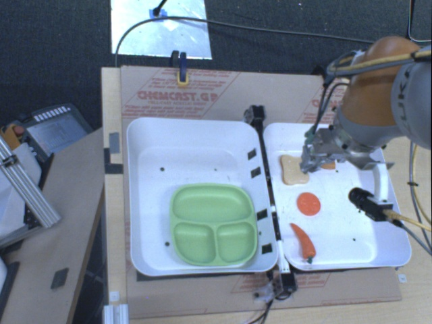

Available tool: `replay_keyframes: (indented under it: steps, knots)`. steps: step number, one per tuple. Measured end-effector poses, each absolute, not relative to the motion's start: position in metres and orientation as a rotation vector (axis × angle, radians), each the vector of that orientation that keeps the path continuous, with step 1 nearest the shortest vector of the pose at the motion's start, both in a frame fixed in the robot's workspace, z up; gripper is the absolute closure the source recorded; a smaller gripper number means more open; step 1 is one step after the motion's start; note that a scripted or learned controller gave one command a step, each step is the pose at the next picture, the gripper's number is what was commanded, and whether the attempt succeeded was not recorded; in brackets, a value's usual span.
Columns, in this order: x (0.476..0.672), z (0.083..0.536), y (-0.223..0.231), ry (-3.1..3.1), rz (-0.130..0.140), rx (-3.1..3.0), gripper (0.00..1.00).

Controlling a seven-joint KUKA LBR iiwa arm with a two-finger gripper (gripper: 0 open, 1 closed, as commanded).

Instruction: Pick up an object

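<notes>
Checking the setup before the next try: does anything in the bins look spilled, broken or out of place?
Nothing stands out. The green tray lies flat in the left bin; the tan piece, red disc and red pepper lie apart in the right bin.

Dark carpet (54,39) surrounds the bench's cardboard sheet (202,90).

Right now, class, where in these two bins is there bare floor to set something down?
Left bin: bare floor behind the green tray. Right bin: bare front-right patch beside the chili. Crowded around the claw, bread and red disc.
</notes>
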State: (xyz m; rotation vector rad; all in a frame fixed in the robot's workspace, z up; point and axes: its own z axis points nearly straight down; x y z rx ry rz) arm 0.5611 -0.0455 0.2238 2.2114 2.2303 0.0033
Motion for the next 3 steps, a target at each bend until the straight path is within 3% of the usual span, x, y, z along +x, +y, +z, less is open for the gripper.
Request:
replay_keyframes:
  steps: [3]
  knots:
    - [0.615,0.218,0.099,2.230,0.005,2.211,1.00]
